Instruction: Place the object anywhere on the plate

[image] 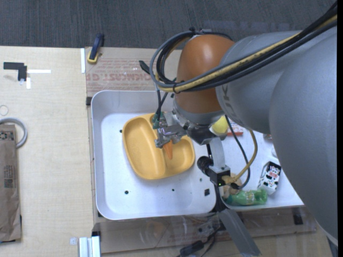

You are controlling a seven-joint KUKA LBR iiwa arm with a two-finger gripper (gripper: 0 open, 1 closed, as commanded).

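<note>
Over the white bin [107, 159] near the middle of the camera view, the grey arm [278, 90] with its orange band [201, 68] reaches in from the right and hangs low above a yellow plate [142, 143]. The plate lies flat on the bin floor, toward the left half of the bin, with its long side running at a slant from upper left to lower right. The pincer [167, 141] points down at the plate's right half, and a small orange carrot-shaped piece [169, 151] shows just under its tip, over the plate's surface. The piece sits at the very end of the pincer, but whether it is clamped between the fingers or merely lying on the plate below them cannot be told from this angle, nor can the fingers' spread.

Black and yellow cables [166, 63] loop over the top of the arm. To the right of the plate, partly hidden by the arm, a yellow thing [220, 125] and a thin red stick [236, 134] lie on the bin floor. A green leafy toy [247, 198] rests near the bin's lower right rim, and a black and white toy [270, 176] lies just beside it to the right. On the wooden table [43, 116] to the left sits a brown paper bag [9, 181].
</note>
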